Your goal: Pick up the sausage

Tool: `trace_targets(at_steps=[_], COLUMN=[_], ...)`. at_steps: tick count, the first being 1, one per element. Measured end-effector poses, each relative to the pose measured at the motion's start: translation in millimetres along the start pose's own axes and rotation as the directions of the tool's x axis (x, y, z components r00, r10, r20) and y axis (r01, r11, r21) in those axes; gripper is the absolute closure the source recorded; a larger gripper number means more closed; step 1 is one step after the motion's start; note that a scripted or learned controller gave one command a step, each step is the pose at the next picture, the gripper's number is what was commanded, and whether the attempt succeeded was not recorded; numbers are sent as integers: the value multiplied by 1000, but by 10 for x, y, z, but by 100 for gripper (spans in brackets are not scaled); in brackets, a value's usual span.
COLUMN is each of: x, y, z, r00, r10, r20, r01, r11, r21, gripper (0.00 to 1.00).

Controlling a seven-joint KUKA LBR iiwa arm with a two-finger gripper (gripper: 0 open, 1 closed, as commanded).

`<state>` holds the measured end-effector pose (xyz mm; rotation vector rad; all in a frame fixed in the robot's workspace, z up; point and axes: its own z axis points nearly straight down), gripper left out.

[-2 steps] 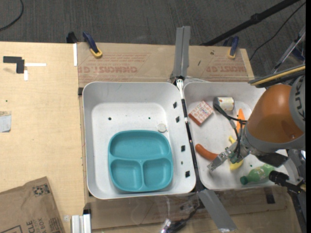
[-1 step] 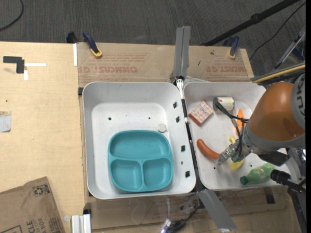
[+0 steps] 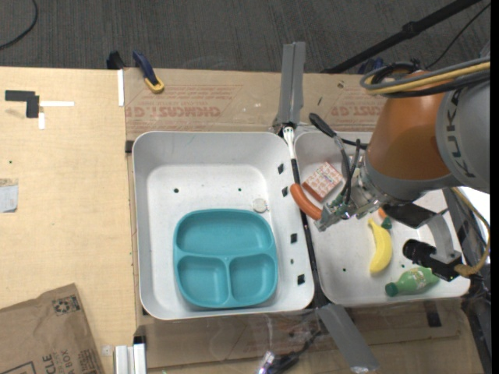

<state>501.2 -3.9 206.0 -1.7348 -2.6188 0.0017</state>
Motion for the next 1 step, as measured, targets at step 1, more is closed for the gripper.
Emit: trace_targets(at_steps=[1], x=[695], y=[210], z=[-557], r00=[986], r10=[167], r20=[2], r01=[-167], r11=[986], r21=[0], gripper=[100])
